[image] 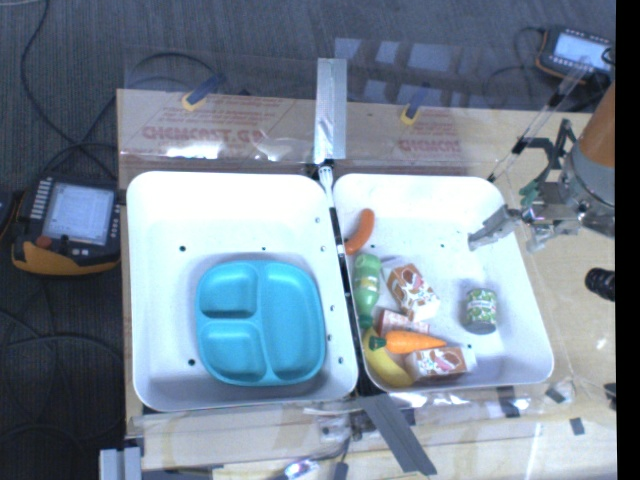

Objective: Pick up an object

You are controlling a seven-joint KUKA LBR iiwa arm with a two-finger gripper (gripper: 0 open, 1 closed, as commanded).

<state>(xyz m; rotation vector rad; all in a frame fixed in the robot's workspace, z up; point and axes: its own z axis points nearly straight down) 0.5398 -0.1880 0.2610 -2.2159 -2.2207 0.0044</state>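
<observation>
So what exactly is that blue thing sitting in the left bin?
It is a light blue divided plate, plastic by its look, with rounded corners and three shallow compartments: one long one on the right, two smaller ones on the left. It lies flat, right side up, on the floor of the left bin, towards the near side, nothing on it.

Turquoise tray (262, 320), two white bins (160, 208), orange carrot (413, 343), yellow banana (385, 368), green bottle (367, 282), dark green can (480, 308)
</observation>
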